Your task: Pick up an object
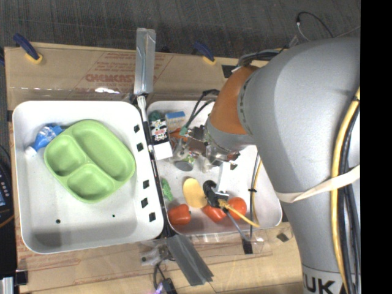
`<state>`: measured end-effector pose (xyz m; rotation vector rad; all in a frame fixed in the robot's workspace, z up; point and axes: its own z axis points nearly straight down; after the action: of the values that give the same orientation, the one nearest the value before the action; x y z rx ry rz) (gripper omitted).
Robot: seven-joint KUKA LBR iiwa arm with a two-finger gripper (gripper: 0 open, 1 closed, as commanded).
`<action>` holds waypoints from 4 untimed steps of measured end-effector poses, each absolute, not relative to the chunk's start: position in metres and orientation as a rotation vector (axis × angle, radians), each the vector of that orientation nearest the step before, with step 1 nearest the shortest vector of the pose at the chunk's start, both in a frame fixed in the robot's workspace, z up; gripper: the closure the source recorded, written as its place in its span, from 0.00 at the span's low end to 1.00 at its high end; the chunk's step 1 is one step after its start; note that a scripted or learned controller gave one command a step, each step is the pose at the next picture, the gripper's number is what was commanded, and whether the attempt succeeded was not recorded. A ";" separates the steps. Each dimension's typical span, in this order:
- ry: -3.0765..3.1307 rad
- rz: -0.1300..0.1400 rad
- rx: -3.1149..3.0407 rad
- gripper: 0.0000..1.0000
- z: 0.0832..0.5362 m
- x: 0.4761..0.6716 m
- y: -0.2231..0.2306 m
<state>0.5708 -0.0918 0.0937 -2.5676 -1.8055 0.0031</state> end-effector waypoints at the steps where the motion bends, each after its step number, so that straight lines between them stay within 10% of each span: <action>1: -1.655 0.005 -2.666 0.00 0.140 0.476 -0.127; 2: -1.689 0.007 -2.644 0.00 0.091 0.521 -0.090; 3: -1.451 0.004 -2.784 0.00 0.152 0.476 -0.166; 4: -0.699 0.007 -3.055 0.00 0.091 0.487 -0.090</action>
<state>0.4868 -0.0898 0.0910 -3.0550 -0.6989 0.0065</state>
